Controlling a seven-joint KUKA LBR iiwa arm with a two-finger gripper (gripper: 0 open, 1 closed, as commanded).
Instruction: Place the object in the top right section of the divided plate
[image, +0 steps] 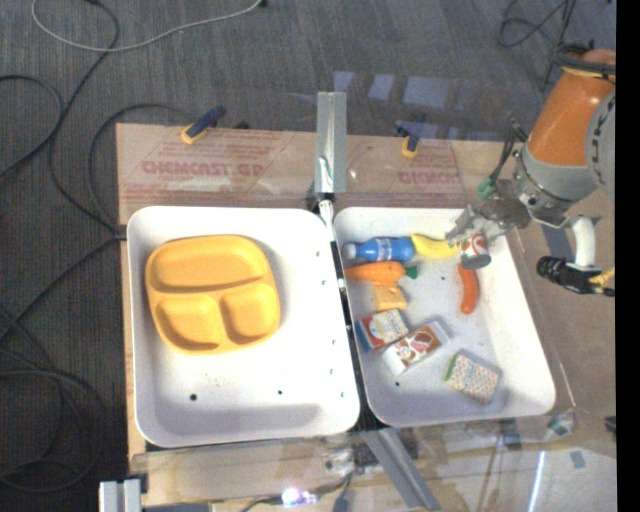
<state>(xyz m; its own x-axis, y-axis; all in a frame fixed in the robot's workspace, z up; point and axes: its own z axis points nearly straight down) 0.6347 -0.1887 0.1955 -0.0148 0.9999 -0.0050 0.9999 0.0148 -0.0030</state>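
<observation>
Patterned packet (472, 377) nearest; beyond it, gripper (474, 243) over right bin (530, 340). Claw state: cannot tell. Best secure one item cleanly before crossing to divided plate (212, 292).

Divided plate (212, 291): yellow-orange, rounded, three sections, one long and two smaller; lies flat in the upper left part of the left bin (240, 405), nothing in its sections.

Object: not singled out; the candidates all lie in the right bin (520, 375), to the right of the plate.

Blue bottle (380, 249): on its side, nearest the plate's top edge level.

Orange carrot-like piece (374, 271): just below the bottle.

Orange sausage-like piece (468, 288): farther right of the plate, lying nearly upright in the view.

Small printed cartons (403, 339): right of the plate, below the carrot-like piece.
</observation>
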